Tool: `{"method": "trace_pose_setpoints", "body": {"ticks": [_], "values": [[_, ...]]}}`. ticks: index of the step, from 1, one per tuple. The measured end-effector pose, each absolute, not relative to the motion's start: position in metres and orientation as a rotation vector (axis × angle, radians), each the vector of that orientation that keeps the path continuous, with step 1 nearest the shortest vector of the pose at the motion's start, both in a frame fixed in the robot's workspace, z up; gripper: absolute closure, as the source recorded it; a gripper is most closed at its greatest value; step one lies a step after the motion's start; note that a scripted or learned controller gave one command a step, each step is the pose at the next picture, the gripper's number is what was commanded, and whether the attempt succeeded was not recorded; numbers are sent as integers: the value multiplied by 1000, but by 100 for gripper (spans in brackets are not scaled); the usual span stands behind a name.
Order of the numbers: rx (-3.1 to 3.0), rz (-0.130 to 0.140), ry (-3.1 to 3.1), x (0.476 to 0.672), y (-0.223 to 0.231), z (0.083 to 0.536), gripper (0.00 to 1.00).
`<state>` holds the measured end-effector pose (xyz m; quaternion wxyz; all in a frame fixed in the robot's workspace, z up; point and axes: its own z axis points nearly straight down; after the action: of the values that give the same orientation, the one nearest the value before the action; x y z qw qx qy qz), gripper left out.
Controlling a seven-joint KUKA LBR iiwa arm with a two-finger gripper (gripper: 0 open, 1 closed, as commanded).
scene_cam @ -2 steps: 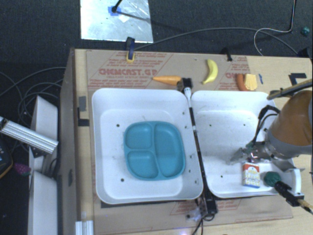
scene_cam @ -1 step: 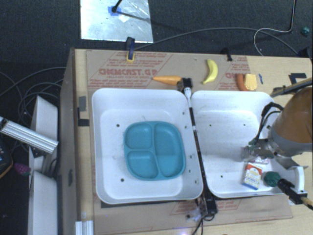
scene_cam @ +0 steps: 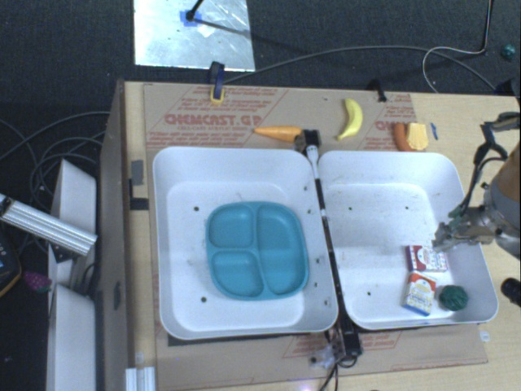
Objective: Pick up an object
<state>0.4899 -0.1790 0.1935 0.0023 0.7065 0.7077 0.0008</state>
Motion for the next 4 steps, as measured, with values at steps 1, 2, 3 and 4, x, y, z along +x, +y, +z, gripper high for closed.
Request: {"method": "trace_pose_setpoints", "body": {"ticks": [1, 2, 3, 4], "values": [[2214, 2, 2224, 565, -206, 200, 100], [2215, 1, 2224, 564, -206, 200, 0], [2219, 1, 2221, 515, -207, 84, 0], [2218, 1, 2224, 487, -167, 84, 0]]}}
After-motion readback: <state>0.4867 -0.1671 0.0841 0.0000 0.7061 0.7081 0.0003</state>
